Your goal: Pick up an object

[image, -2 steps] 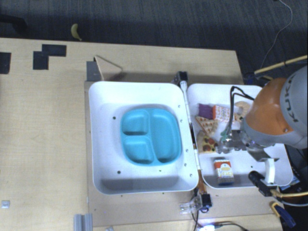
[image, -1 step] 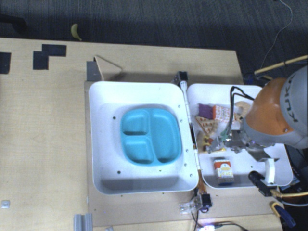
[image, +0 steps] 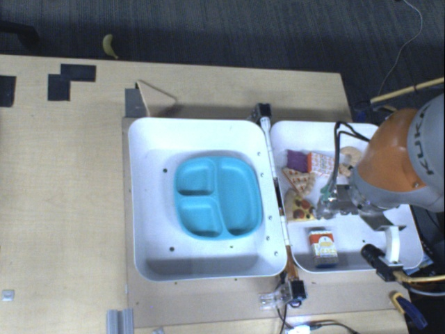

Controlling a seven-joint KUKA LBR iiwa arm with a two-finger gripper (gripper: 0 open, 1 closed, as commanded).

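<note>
Arm (image: 400,162) reached over right bin (image: 348,264), gripper (image: 328,204) low beside pizza slice (image: 299,181) and purple block (image: 300,160), finger state could not be told, small carton (image: 323,247) nearby, blue tray (image: 217,196) in left bin (image: 146,186).

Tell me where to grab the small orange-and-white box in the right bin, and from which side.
Take the small box across its two long sides, coming straight down from above. It seems to lie flat with bare bin floor on both sides, which should leave room for the jaws.
</note>
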